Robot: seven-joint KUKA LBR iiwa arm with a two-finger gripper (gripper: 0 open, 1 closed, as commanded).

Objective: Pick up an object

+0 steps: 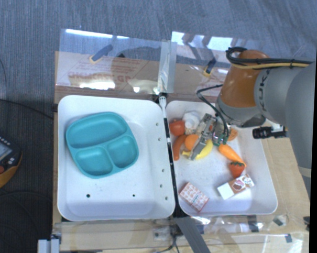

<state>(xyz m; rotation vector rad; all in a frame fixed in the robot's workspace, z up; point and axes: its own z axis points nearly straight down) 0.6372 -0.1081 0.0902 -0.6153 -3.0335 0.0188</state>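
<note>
The gripper (202,142) hangs low in the right bin (265,196), directly over a cluster of toy food at the bin's upper left. Its fingers (199,149) point toward 7 o'clock and stand narrowly apart, their tips at a yellow banana-like piece (203,153). Whether that piece sits between the fingers or only beneath them cannot be told.

At 9 o'clock from the gripper lies an orange fruit (191,142), and beyond it, against the bin's left wall, a slim orange-red piece (177,146). At 10 o'clock sits a red tomato (176,128). A white rounded item (191,119) lies at 11 o'clock, partly under the gripper body.

At 4 o'clock from the gripper, a carrot (230,152) lies aslant. Just past its lower end sits a strawberry (236,168). Further along the same line, a white and red carton (235,187) lies on its side. At 6 o'clock, well apart from the cluster, a pink patterned box (193,196) lies near the bin's front wall.

The arm (244,93) (grey, with an orange band) enters from 2 o'clock.

The left bin (82,198) holds a teal divided plate (101,143), with three compartments.
</note>
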